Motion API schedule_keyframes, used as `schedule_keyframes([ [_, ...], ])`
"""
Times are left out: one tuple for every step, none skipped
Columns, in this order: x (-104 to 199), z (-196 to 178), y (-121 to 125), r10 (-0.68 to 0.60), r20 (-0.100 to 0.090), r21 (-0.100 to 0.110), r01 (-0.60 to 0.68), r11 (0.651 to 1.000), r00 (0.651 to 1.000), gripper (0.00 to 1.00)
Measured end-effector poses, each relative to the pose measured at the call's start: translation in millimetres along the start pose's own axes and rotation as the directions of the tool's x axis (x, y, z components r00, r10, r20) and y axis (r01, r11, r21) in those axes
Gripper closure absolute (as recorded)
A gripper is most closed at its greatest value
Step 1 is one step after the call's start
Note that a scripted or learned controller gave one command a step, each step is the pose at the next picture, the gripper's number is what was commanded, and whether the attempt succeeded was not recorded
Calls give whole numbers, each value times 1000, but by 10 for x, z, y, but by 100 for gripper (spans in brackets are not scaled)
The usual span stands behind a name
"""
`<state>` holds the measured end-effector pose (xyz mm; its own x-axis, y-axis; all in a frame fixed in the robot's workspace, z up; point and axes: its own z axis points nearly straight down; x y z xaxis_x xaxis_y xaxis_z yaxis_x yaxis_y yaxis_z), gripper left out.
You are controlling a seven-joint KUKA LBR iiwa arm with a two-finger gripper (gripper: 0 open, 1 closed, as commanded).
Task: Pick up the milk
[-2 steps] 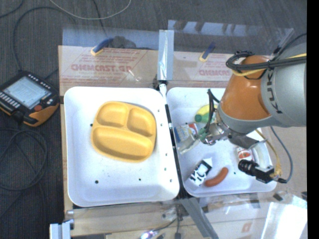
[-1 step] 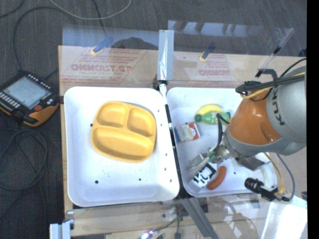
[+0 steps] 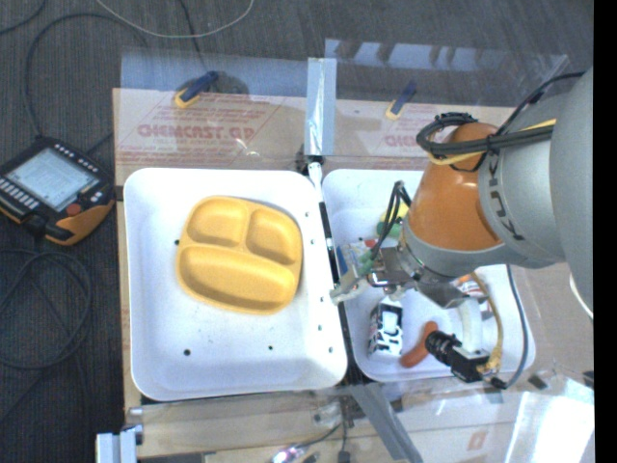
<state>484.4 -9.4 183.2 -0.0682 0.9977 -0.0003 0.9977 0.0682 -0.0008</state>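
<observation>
1. Mostly, the arm [image 3: 482, 201] hides the middle of the right bin [image 3: 359, 193]; its orange band and grey body cover much of that bin's floor, and the grey body is cut off at the picture's right edge.
2. Beneath the orange band the claw [image 3: 381, 276] hangs low over the right bin, a tangle of small metal and green parts; I cannot tell how it is set or whether it has hold of anything.
3. Just below the claw, inside the right bin and near its front wall, stands the milk [image 3: 388, 329], a small carton with a black-and-white print too small to read.
4. Right of the milk lies a small orange-red item [image 3: 421, 347], beside a black fitting [image 3: 453, 353] with a yellow wire; what either is stays unclear.
5. Above the right bin, faint red lettering on the bench board [image 3: 198, 133] is legible only in part, and white letters on the arm's grey body are too foreshortened to read.
6. Left of the right bin, touching it along a shared rim, sits the left bin [image 3: 159, 355], holding a yellow divided tray [image 3: 241, 254] with bare white floor around it.
7. Far left of the right bin, off the bench, a handheld pendant [image 3: 53, 189] with a screen lies on dark carpet among cables.
</observation>
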Motion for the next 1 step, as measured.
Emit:
schedule_keyframes([
  [-570, -2, -46, -60, 3, 1, 60, 998, 998, 0],
])
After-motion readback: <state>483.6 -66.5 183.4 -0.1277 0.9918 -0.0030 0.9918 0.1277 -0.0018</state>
